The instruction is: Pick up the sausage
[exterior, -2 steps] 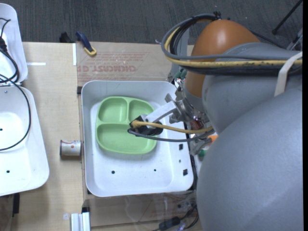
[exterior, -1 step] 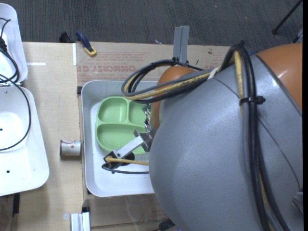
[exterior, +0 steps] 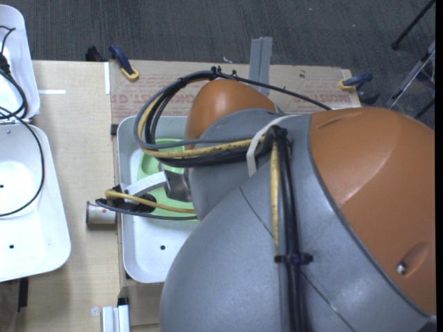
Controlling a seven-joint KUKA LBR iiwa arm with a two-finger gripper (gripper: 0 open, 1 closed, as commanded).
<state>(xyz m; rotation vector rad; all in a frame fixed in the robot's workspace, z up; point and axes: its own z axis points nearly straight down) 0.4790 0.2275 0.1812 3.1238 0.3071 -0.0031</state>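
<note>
The arm [exterior: 311, 220] blocks the right bin [exterior: 138, 254]; finger state cannot be told. Descend slowly over the green plate [exterior: 149, 164], centering before closing.

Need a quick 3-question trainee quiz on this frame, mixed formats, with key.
1. True or false: the grey arm with orange bands reaches over the shallow white bin on the right.
2. Which colour is the flat item lying in that bin under the arm? A red, B light green, C blue.
3. Fill in: the blue-and-yellow clamps sit at the bench's ___ edge in the camera view.

Key: 1 true; 2 B; 3 far (top).
</note>
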